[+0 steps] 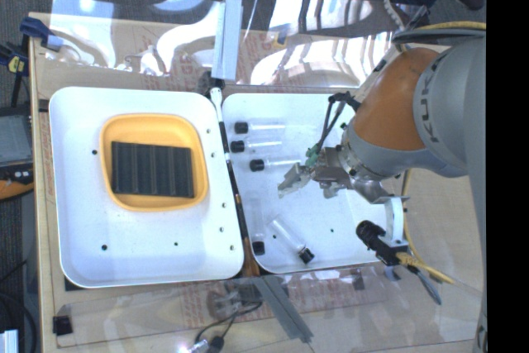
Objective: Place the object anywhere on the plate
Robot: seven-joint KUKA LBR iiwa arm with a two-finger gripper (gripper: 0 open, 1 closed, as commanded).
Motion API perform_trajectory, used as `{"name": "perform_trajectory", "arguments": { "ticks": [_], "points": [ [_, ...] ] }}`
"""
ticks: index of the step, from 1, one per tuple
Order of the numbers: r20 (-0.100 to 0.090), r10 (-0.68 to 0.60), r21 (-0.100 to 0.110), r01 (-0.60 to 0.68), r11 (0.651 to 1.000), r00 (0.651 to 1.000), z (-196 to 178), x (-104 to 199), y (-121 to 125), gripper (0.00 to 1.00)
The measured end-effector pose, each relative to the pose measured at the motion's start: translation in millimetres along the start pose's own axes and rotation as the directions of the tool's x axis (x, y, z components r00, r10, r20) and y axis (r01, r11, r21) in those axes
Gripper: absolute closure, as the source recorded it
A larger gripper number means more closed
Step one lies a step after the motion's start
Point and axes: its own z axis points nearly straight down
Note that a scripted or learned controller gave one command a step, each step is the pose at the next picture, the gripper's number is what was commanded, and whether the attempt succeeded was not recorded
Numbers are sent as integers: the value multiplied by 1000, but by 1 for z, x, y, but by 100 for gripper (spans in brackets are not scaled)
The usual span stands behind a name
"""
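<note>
A yellow plate [153, 162] with a dark ridged centre lies in the left white bin [83, 244]. Several clear tubes with black caps lie in the right white bin [347, 260]: one tube [260, 128] at the upper left, a second tube [256, 146] just below it, and a third tube [271, 165] below that. Another capped tube [289, 237] lies near the bin's front edge. My gripper [299, 176] hangs over the middle of the right bin, just right of the third tube. Nothing visible is held in it.
A small black cap [258, 247] sits at the right bin's front left corner. A raised divider [231, 194] separates the two bins. The grey and orange arm [405, 124] covers the right bin's right side. A clear panel [227, 33] stands behind the bins.
</note>
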Motion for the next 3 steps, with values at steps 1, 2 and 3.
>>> {"name": "perform_trajectory", "arguments": {
  "ticks": [1,2,3],
  "points": [
    [0,-323,0,323,946,946,8,28,-10,0],
    [3,-371,-3,371,928,928,8,108,4,0],
    [3,-373,-1,373,928,928,-1,107,4,100]
  ]
}}
